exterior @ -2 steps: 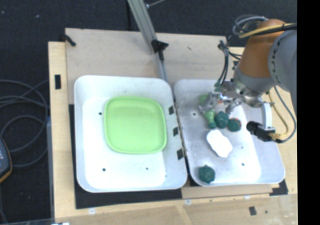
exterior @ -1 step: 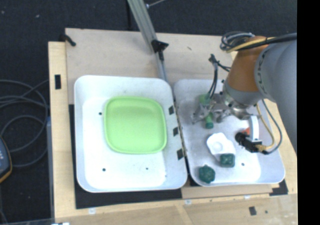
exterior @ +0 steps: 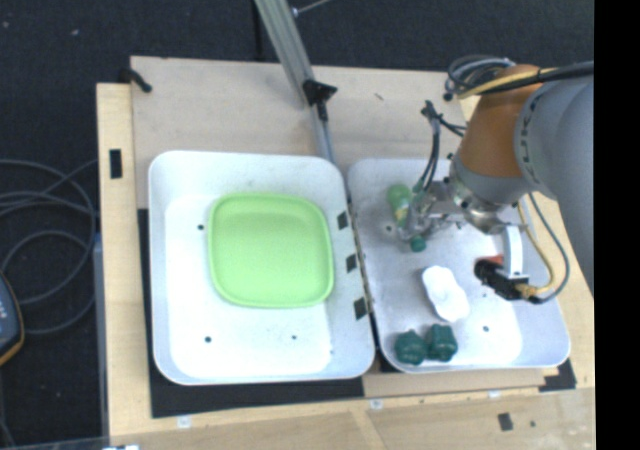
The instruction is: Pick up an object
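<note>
My gripper (exterior: 416, 230) hangs low over the upper left part of the right bin (exterior: 530, 338). A small light green object (exterior: 401, 199) lies right beside it, on its upper left side, partly hidden by the gripper body. Something small and teal shows at the gripper's lower tip; I cannot tell whether it is a held thing or part of the gripper. A white lumpy object (exterior: 444, 293) lies in the bin's middle. A dark green object (exterior: 425, 344) rests by the front wall.
The left bin (exterior: 180, 338) holds a light green square plate (exterior: 270, 249). A grey metal pole (exterior: 285, 33) slants up from between the bins. The grey arm with its orange band (exterior: 495, 138) covers the right bin's back right; cables trail beside it.
</note>
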Robot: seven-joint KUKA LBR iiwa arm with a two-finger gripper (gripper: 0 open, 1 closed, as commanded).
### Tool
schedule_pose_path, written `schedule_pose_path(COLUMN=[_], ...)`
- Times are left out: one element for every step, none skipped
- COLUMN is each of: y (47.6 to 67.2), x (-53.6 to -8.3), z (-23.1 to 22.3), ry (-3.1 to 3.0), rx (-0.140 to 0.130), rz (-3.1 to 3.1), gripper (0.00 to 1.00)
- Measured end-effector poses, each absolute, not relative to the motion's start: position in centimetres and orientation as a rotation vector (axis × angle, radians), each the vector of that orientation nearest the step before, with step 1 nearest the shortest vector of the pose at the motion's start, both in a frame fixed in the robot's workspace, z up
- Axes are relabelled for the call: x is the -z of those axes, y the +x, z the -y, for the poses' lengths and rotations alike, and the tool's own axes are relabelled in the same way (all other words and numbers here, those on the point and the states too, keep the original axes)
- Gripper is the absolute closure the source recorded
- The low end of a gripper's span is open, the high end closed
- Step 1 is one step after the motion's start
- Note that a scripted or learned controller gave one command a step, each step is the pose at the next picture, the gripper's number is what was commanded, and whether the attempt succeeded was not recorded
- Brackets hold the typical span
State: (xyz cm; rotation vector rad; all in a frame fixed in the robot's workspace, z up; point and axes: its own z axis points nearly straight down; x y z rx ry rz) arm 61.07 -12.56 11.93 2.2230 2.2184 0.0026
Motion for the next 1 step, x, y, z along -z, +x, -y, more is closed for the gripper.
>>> schedule_pose_path(y=[60.36], x=[-17.19], z=[13.27], ry=[2.220], rx=[-0.005], rz=[-2.217], gripper=[1.00])
